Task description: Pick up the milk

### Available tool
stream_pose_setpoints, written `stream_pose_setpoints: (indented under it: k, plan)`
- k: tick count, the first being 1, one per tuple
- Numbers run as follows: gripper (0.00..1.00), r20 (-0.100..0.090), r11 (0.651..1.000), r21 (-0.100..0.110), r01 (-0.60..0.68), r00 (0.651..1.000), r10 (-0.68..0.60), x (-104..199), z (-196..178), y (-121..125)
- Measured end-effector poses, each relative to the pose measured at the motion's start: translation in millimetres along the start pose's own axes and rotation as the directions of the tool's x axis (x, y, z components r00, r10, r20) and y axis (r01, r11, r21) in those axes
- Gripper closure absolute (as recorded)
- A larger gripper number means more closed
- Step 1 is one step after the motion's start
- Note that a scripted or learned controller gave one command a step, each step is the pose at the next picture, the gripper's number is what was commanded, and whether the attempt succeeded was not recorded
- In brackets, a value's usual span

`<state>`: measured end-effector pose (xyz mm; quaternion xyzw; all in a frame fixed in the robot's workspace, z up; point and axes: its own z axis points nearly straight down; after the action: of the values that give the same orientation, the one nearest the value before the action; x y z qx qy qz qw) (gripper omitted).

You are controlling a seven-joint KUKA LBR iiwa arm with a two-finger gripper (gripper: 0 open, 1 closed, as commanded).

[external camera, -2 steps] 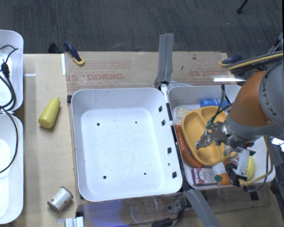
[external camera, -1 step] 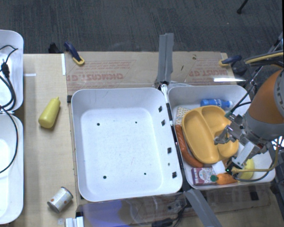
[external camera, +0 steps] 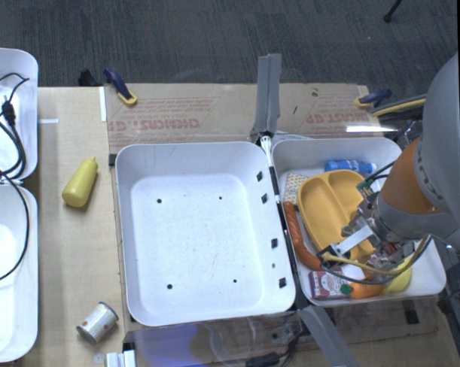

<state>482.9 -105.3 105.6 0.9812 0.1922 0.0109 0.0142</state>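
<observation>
The milk [external camera: 328,285], a small red and white carton, lies flat at the front of the right bin [external camera: 433,281]. My gripper [external camera: 365,246] is low inside that bin, over the front edge of a yellow divided plate [external camera: 329,206], just behind and to the right of the carton. The grey arm with its orange band [external camera: 407,188] comes in from the right and hides the bin's right part. Black cables loop under the wrist, between the gripper and the carton.
In the right bin a red sausage [external camera: 296,233] lies along the left wall, a blue packet [external camera: 348,166] at the back, an orange item [external camera: 365,289] and a banana [external camera: 399,280] at the front. The left bin [external camera: 194,225] sits beside it. A mustard bottle [external camera: 80,183] and a can [external camera: 97,321] lie on the bench.
</observation>
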Motion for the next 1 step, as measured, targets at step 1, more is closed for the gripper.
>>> stream_pose_setpoints:
  k: [1]
  plan:
    - [0.00,0.013,0.992,0.023,-0.122,0.992,0.122,64.5,2.0,54.1]
